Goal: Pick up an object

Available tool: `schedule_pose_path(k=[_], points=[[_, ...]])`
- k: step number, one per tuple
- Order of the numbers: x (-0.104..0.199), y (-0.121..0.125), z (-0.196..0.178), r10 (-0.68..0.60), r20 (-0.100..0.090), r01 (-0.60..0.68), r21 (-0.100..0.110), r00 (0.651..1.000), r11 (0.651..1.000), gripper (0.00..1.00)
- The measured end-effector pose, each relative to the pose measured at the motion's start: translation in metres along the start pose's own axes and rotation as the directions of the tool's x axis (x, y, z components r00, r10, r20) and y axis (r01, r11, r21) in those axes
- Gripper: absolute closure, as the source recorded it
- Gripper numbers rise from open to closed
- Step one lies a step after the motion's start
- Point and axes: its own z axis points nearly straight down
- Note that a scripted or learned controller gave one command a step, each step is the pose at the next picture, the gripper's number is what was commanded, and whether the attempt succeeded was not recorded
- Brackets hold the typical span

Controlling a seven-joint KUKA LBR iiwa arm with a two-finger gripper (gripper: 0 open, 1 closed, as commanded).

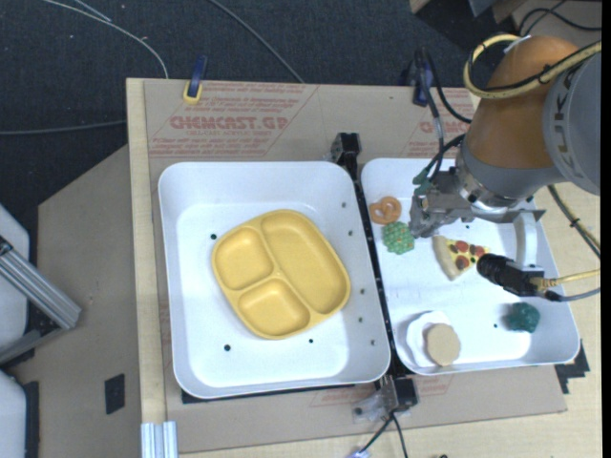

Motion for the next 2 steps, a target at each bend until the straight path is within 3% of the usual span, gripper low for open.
schedule_pose_path(k=[2], points=[[0.117, 0.015, -0.020, -0.002, 0.001, 0.002, -0.005, 1.000, 1.000, 1.00]])
